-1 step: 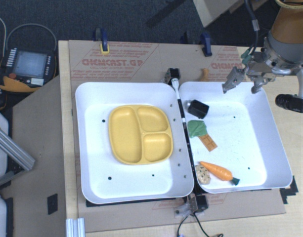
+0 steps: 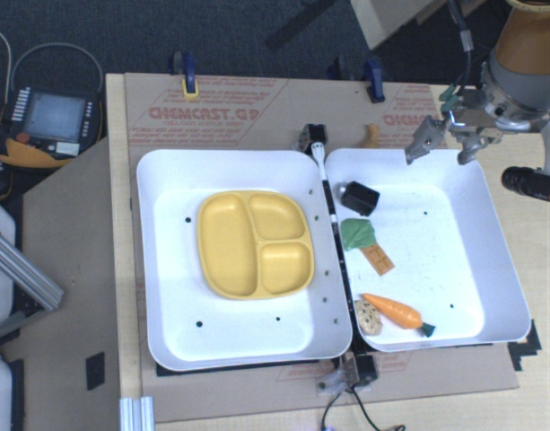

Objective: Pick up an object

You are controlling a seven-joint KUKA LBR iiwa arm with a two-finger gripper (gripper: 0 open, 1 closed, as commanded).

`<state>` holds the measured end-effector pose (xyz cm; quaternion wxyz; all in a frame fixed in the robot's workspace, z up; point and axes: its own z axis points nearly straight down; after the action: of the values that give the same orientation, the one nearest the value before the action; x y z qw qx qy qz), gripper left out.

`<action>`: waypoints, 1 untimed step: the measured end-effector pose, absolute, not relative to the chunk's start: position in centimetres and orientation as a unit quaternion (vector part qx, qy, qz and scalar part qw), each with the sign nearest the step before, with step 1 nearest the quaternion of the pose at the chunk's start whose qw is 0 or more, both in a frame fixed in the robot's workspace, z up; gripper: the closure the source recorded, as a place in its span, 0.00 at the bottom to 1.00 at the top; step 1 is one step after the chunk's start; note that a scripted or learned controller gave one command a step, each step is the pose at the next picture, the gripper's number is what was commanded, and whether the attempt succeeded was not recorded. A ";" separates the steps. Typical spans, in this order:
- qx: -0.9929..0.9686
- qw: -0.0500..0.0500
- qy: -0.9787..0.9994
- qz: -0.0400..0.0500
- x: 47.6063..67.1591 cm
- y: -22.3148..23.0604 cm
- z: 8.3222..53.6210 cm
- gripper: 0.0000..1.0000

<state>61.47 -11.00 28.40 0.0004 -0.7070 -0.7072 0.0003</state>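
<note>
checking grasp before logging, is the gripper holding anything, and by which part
Nothing is held. The gripper hangs open above the right bin's far rim.

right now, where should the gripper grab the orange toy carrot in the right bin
Grip the orange toy carrot across its thicker middle, coming straight down. It lies flat, pointing left to right, so the gripper, open, should close across its narrow width.

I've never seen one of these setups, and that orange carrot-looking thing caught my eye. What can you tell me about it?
The carrot looks like a toy, smooth and plastic-like: an orange tapered body with a small dark green stub at its thicker end. It lies flat in the right bin, near the front-left corner, pointed tip toward the left. That tip rests against or over a pale speckled cookie-like piece. Nothing grips it.
</note>
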 end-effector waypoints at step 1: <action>-0.707 0.002 -0.707 0.002 61.9 -10.8 24.0 0.00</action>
<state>61.90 -10.77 24.04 0.0020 -0.7070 -0.7072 0.0017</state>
